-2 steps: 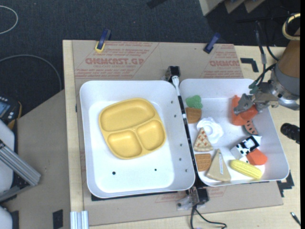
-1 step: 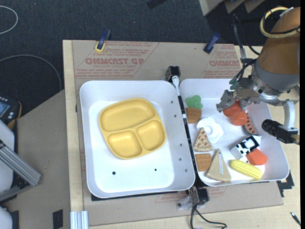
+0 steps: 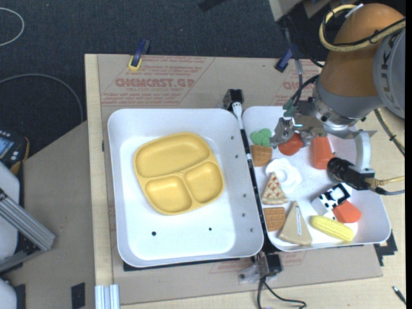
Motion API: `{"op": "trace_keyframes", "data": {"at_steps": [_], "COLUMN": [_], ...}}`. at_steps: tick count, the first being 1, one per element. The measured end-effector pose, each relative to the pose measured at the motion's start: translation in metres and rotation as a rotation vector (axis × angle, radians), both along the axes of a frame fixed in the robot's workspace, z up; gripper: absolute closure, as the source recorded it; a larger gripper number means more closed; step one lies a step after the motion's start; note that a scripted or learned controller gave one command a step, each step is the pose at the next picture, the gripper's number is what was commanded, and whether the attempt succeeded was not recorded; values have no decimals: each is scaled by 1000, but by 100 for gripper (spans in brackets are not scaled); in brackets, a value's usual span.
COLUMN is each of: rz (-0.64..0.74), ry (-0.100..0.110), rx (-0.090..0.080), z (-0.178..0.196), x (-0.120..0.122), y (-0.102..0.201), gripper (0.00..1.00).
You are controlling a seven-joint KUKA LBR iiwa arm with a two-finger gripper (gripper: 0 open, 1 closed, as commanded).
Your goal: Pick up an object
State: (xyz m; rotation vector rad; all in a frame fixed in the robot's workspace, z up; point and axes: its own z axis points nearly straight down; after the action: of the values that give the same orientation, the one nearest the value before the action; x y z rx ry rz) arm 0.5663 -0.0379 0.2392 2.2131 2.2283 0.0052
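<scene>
The right bin [image 3: 380,227] holds several toy foods. My gripper [image 3: 285,131] hangs low over its far left part. A red round piece [image 3: 291,146] lies right at the gripper's tip, partly hidden by it, and I cannot tell whether it is touched. A green piece [image 3: 261,136] and a brown cracker [image 3: 261,154] lie just left of the gripper. An orange block [image 3: 321,152] sits to its right. Nearer the front are a white piece [image 3: 284,173], a pizza slice [image 3: 273,189], a sandwich wedge [image 3: 297,228] and a yellow corn cob [image 3: 332,228].
The left bin [image 3: 129,237] holds a yellow divided plate [image 3: 178,172]. A black-and-white piece [image 3: 332,197] and an orange-red piece [image 3: 348,212] lie at the right bin's right side. The arm's grey body and cables cover that bin's far right corner.
</scene>
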Motion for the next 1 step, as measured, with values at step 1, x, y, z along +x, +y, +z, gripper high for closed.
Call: {"op": "trace_keyframes", "data": {"at_steps": [1], "rz": [-4], "ry": [5], "rx": [0], "z": [-5], "x": [-2], "y": [28], "gripper": [100]}}
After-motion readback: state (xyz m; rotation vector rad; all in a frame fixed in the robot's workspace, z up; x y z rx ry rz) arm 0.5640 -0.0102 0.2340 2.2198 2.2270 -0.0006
